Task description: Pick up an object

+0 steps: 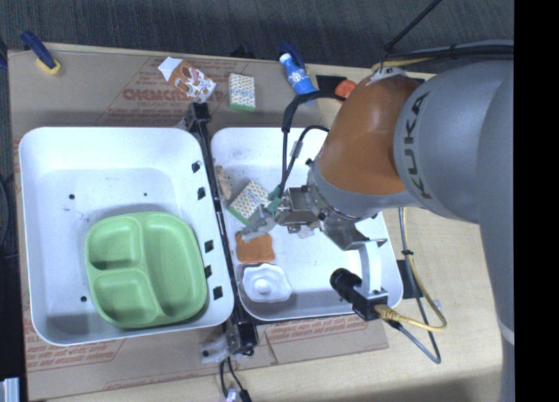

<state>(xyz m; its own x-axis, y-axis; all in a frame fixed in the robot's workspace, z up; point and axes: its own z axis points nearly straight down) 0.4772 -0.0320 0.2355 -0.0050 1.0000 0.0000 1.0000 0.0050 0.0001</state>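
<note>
My gripper (281,210) reaches down into the right bin (306,300), under the grey arm with its orange band. Its tip hangs just right of a small pale-green patterned packet (247,200) and above an orange piece (256,248). A tan item (225,183) lies against the bin's left wall, and a white cup-like object (265,284) sits near the front wall. The arm hides the fingers, so their state is unclear and I see nothing between them.
The left bin (52,164) holds a green divided tray (144,269). Behind the bins, on the cardboard, lie a wrapper (185,81), a small green-patterned packet (242,91) and a blue clamp (297,73). Another clamp (40,52) sits at the far left corner.
</note>
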